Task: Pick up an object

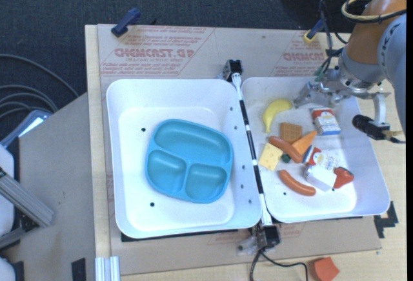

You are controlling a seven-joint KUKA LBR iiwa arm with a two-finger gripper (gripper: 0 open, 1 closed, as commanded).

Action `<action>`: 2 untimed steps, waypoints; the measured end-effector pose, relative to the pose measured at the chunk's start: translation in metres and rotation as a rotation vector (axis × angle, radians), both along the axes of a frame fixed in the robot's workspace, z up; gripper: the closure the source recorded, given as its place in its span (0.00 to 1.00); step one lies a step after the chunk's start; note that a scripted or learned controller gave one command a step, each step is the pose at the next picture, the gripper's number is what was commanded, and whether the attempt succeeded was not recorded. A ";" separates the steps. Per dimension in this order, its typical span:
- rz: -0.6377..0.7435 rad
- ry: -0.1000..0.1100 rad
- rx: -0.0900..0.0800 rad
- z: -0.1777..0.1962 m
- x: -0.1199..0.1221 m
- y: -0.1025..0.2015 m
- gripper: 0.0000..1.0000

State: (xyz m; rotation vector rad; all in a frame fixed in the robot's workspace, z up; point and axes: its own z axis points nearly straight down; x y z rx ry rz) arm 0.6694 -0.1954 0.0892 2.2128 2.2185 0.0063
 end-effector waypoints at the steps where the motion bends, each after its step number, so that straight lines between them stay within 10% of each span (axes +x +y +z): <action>1: 0.001 -0.005 -0.005 0.012 0.001 -0.001 1.00; 2: 0.001 -0.004 -0.005 0.011 0.001 -0.001 0.00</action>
